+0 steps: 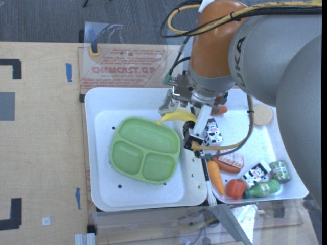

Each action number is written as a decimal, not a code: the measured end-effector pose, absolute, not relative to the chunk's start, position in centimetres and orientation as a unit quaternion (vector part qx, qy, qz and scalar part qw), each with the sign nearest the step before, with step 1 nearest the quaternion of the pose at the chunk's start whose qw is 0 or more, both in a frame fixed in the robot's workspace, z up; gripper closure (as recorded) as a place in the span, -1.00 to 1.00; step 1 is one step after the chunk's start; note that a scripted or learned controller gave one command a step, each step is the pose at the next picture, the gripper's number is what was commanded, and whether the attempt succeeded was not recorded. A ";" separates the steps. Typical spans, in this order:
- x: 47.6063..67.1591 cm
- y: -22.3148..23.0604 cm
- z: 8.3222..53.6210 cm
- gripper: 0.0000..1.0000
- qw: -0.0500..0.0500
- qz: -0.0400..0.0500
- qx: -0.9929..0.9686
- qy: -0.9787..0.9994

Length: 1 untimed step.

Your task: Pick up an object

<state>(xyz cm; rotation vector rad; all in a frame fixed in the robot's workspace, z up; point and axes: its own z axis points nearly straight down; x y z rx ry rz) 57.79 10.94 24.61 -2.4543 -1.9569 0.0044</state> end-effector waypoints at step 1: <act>57.8 11.0 25.6 1.00 0.001 0.001 -0.781 -0.624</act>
